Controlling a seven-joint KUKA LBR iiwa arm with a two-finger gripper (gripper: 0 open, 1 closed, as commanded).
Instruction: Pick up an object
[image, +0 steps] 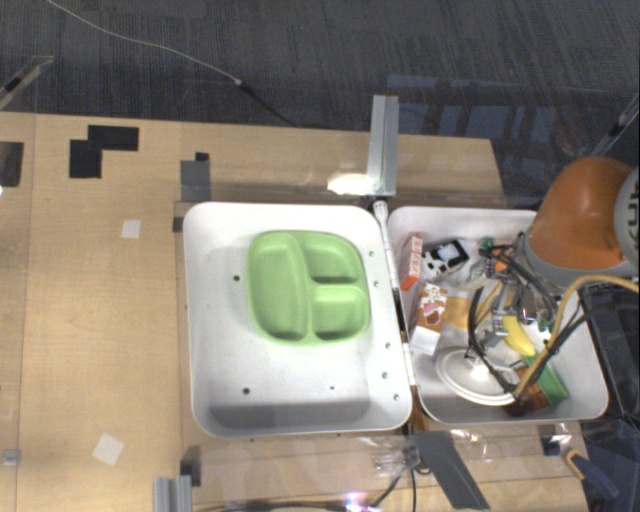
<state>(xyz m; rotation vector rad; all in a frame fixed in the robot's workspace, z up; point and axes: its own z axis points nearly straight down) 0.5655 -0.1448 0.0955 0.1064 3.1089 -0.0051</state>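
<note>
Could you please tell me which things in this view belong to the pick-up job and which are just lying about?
Job: gripper low over the right bin; beneath and around it a white plate, a yellow item and small packets.

Lying about: green divided tray in the left bin.

Divided tray (305, 286) in the left bin (215, 400); plate (470, 378) and packets (430, 306) in the right bin (592, 395).

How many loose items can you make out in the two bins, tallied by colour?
Green, divided tray in the left bin: 1
White, plate in the right bin: 1
Yellow, banana-like piece: 1
Orange-red, small packets: 2
Black-and-white, small item: 1
Total: 6 clearly told apart; the arm and its cables hide more of the right bin.
</note>
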